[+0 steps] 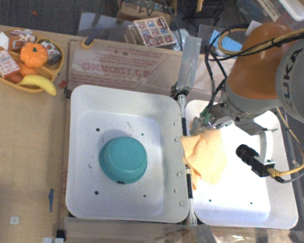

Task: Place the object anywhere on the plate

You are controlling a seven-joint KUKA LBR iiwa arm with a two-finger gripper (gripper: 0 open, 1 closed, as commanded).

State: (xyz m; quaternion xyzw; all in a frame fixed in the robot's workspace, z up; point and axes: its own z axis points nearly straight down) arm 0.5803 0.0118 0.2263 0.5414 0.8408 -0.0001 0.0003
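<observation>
A teal plate [123,159] lies in the left bin [87,110], near its middle. A yellow-orange cloth [207,155] hangs over the left side of the right bin [251,207], its left edge reaching across the rims between the two bins. My gripper [207,125] is directly above the cloth's top, with the fingers pinched on the fabric. The grey and orange arm [268,66] comes in from the upper right. The cloth is about a plate's width to the right of the plate.
A black part with a yellow cable [254,160] sticks out below the wrist over the right bin. A yellow dish of toy fruit [24,67] sits at the far left. Flat cardboard [120,70] and boxes [152,30] lie behind the bins.
</observation>
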